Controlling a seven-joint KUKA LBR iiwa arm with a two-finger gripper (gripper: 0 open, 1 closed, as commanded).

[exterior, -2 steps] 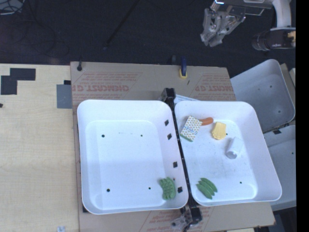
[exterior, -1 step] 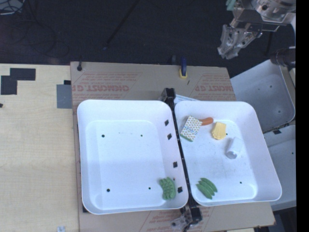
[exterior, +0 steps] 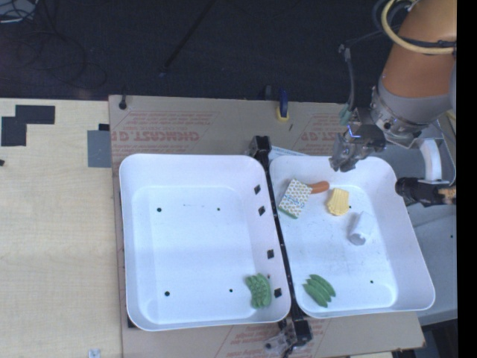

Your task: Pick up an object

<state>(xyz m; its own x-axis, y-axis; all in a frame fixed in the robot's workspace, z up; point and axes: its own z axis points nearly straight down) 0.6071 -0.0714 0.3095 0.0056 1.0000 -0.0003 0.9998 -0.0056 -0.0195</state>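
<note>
My gripper hangs over the far rim of the right bin, up and to the right of the objects. In that bin lie a patterned sponge, a small orange carrot, a yellow corn piece, a grey-white cylinder and a green pea pod. A green leafy piece sits in the near right corner of the left bin. Nothing shows between the fingers.
A black divider with clips runs between the two bins. The bins rest on a cardboard sheet on the wooden bench. A blue-yellow clamp stands at the cardboard's far edge.
</note>
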